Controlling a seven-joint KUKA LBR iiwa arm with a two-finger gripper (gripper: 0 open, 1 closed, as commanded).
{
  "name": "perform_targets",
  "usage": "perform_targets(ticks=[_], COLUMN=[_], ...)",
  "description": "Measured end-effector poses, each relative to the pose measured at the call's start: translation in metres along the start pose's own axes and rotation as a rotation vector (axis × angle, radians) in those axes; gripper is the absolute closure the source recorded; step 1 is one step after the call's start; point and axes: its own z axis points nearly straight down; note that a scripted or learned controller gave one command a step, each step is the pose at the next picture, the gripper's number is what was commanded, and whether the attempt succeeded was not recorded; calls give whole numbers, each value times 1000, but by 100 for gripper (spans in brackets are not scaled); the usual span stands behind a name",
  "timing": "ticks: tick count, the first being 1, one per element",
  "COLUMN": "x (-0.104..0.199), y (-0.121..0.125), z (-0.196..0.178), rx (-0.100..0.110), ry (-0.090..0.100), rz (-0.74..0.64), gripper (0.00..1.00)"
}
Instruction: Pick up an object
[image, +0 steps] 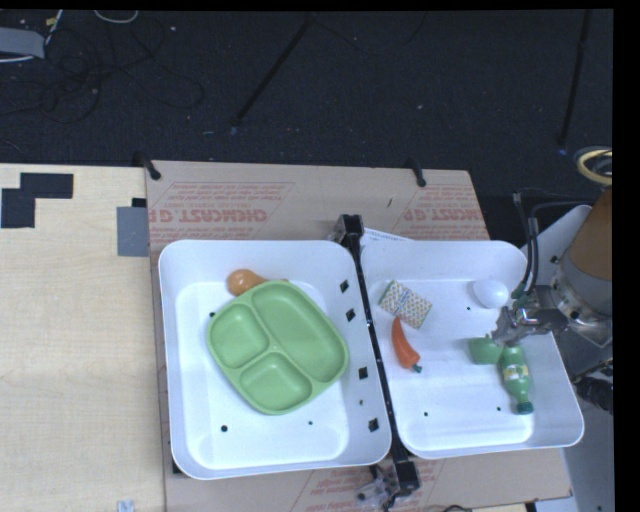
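I see the left shallow white plastic bin (190, 440) holding a light green three-section plastic plate (277, 346), with a small orange ball (242, 281) touching the plate's upper left rim. Right of that plate, across the black clips, the right white bin (450, 430) carries a patterned square packet (405, 303), an orange carrot-shaped toy (404, 345) just below it, a white ball (490, 293) near the far corner, a small green block (484, 350) and a green plastic bottle (516, 379) touching the block. The hand (517, 322) sits just above block and bottle; I cannot tell its grip state
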Motion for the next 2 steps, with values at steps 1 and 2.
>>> perform_targets(ticks=[1,2], x=[-1,51], y=[1,15], z=[-53,-57], rx=[-1,3], ry=[0,3], rz=[-1,-5], gripper=[100,100])
